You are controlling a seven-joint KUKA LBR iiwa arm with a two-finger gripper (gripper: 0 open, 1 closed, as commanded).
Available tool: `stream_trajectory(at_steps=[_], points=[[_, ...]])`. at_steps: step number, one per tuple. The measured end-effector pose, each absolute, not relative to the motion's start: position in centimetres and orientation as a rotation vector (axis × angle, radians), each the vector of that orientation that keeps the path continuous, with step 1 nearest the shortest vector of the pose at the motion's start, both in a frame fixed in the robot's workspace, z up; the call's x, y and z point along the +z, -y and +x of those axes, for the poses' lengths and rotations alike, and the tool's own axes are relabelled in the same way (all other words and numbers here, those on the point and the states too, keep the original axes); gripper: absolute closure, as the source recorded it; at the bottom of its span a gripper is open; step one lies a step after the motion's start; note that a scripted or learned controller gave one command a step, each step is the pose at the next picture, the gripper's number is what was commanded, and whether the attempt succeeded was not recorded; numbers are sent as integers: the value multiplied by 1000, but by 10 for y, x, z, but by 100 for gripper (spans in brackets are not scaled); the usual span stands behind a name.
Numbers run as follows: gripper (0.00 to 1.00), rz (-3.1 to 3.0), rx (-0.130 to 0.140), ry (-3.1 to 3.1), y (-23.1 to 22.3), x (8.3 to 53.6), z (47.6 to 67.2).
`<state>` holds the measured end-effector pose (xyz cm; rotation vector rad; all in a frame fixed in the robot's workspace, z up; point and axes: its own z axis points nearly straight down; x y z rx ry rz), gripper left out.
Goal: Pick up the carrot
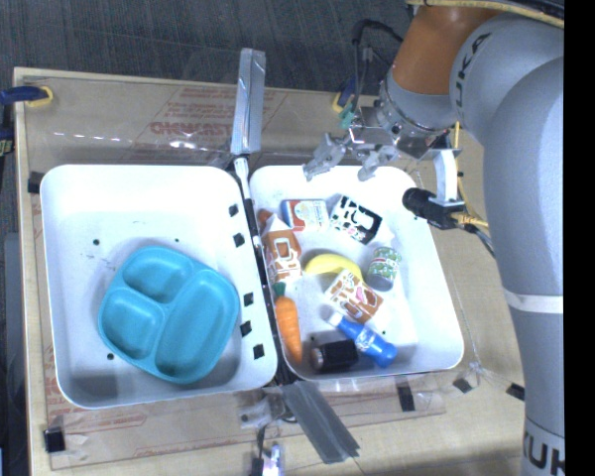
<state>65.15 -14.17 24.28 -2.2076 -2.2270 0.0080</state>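
Observation:
An orange carrot [289, 329] lies lengthwise along the left wall of the right bin [431, 258], near its front. My gripper [341, 163] hangs over the far rim of that bin, well behind the carrot. Its two fingers are spread apart, open, with nothing between them.
Around the carrot lie a small carton [282, 253], a yellow banana [331, 265], a black cylinder [334, 353], a blue bottle [369, 341], a snack box [351, 297], a green-lidded can [383, 265] and a black-and-white packet [357, 217]. The left bin [79, 206] holds a blue divided plate [169, 311].

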Motion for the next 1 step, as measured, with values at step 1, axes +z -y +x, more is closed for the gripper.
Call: stream_trajectory(at_steps=[1], points=[[0, -2233, 0, 2209, 147, 118, 555]])
